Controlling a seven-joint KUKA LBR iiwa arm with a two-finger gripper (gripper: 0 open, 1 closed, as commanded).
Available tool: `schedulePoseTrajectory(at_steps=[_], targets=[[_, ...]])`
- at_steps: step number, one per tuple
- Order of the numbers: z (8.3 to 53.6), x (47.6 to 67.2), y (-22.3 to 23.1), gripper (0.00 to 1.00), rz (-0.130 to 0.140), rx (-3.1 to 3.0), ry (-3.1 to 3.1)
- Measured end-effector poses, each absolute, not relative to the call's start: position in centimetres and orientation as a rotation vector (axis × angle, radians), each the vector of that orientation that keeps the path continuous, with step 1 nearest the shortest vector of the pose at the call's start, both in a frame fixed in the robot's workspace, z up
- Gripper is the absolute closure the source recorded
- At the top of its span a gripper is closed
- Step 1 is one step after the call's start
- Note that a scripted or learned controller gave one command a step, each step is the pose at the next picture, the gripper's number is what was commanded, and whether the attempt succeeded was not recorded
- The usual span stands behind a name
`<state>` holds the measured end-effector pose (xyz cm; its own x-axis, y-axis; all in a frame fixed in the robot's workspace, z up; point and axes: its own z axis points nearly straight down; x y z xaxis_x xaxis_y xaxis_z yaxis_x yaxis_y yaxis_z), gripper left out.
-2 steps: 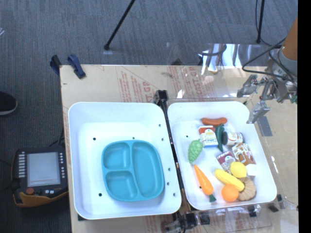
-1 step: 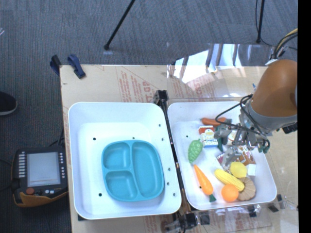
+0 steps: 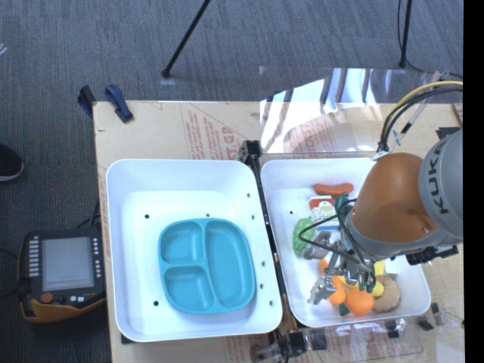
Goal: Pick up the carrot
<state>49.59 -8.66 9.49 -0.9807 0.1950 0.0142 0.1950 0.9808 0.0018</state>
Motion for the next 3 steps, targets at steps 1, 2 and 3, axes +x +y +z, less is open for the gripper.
schedulePoseTrajectory(at_steps=[1, 2, 3], targets=[[10.20, 49.76, -8.59, 1.00, -0.004, -0.302, -3.111], [10.19, 49.76, -8.52, 0.00, -0.004, -0.301, -3.111], [10.70, 49.78, -8.42, 1.00, -0.006, -0.296, -3.105]])
